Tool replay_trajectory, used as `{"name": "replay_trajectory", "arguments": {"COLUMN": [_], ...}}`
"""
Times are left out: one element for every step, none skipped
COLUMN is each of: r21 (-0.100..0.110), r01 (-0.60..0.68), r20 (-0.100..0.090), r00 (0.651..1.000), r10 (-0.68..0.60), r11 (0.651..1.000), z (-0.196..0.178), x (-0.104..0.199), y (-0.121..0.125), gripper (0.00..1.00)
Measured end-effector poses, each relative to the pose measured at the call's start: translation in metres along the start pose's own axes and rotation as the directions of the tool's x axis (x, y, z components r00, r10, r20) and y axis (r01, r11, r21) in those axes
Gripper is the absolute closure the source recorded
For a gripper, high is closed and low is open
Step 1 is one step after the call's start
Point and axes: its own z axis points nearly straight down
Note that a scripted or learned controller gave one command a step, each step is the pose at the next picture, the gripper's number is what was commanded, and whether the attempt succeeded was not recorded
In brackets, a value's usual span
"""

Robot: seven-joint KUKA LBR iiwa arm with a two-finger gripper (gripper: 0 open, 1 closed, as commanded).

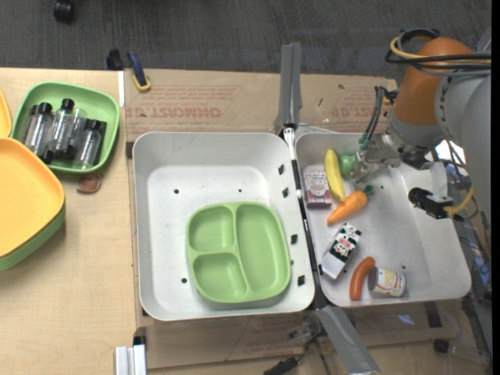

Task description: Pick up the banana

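The yellow banana (334, 173) lies lengthwise in the right bin (426, 241), near its upper left corner. Just to the banana's right is a small green item (348, 162). My gripper (366, 167) hangs low over the bin right beside that green item, a short way right of the banana. Nothing shows between the gripper and the banana that links them; the banana rests on the bin floor.
An orange carrot (348, 206) lies just below the banana and a pink box (316, 187) to its left. Further down are a cow-print carton (342, 248), a sausage (360, 277) and a small can (388, 282). A green divided plate (238, 252) sits in the left bin (156, 209).
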Motion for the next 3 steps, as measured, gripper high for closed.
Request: {"name": "replay_trajectory", "arguments": {"r21": [-0.027,-0.024,-0.025], "r01": [-0.146,-0.326,-0.294], "r20": [-0.006,-0.011,-0.01], "r00": [0.989,0.945,0.956], "r10": [0.146,0.326,0.294], "r11": [0.989,0.945,0.955], "z": [-0.016,0.007,-0.022], "x": [-0.023,-0.062,-0.059], "y": [-0.058,-0.134,-0.102], "gripper": [1.0,1.0,1.0]}}
